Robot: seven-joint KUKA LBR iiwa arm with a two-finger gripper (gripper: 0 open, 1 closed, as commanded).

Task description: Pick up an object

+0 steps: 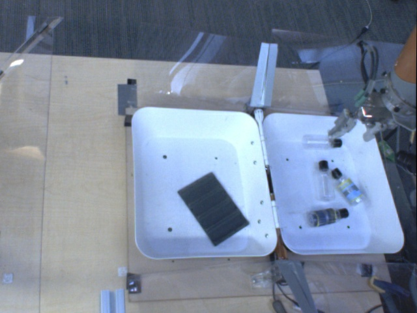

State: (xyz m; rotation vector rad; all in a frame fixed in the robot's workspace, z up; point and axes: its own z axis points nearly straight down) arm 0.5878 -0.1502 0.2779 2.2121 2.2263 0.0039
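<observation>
End effector (357,124) was over the upper right corner of the right bin (384,240), fingers spread apart with nothing between them. A clear vial (322,140) lay just beside the left finger. Further down the same bin: a second clear vial (323,178), a small bottle with a yellow-blue label (346,188), and a dark bottle (328,216) on its side. The left bin (150,175) held a dark grey ribbed pad (213,208), lying flat and skewed. Both bins sat on the wooden worktop (65,175).
</observation>
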